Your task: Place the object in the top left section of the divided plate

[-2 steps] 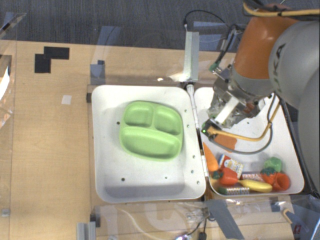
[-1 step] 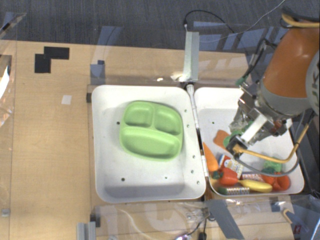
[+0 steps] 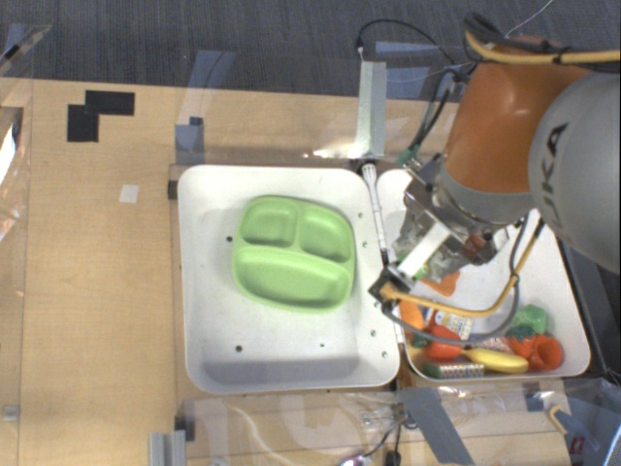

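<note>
A green divided plate (image 3: 291, 258) lies in the left bin (image 3: 209, 289). It has two small sections at the back and one large section at the front, and nothing lies in any of them. My gripper (image 3: 429, 263) hangs low over the left part of the right bin (image 3: 572, 299), above a heap of toy food. The heap holds a yellow banana (image 3: 493, 360), a red piece (image 3: 442, 345), an orange piece (image 3: 443, 282) just under the gripper, and a green piece (image 3: 530, 318). The wrist hides what lies directly beneath it.
An orange-red toy (image 3: 546, 352) sits at the front right corner of the right bin. A metal post (image 3: 372, 105) stands behind the wall between the two bins. Black markers (image 3: 99, 113) are stuck on the wooden bench at the far left.
</note>
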Available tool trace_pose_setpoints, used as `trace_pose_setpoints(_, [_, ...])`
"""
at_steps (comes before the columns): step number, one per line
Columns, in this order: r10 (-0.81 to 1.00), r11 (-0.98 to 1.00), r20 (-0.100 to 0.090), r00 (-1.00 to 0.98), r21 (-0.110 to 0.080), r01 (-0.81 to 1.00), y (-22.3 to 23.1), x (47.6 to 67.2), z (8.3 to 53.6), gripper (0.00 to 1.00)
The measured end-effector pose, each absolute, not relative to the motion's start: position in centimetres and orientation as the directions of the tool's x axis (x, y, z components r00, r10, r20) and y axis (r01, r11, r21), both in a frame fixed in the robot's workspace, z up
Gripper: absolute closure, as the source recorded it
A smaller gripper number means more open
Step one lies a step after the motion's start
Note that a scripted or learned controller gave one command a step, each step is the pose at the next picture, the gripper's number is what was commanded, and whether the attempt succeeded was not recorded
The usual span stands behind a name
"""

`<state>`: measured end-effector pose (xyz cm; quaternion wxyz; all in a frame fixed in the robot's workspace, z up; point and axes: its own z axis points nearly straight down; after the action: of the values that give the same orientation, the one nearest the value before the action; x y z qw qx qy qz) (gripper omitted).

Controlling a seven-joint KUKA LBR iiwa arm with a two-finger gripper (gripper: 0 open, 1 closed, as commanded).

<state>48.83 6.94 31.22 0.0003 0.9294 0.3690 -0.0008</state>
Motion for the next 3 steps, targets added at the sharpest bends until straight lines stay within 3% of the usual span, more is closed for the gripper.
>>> trace_pose_setpoints(1, [0.532, -0.846, -0.004, 0.846, -0.001, 0.532, 9.3, 48.8, 27.9, 1.0])
trace_pose_setpoints(2, [0.519, -0.855, -0.001, 0.855, 0.0, 0.519, 12.2, 48.8, 30.4, 1.0])
trace_pose_setpoints(3, [0.38, -0.925, 0.0, 0.925, 0.001, 0.38, 13.7, 51.0, 31.2, 1.0])
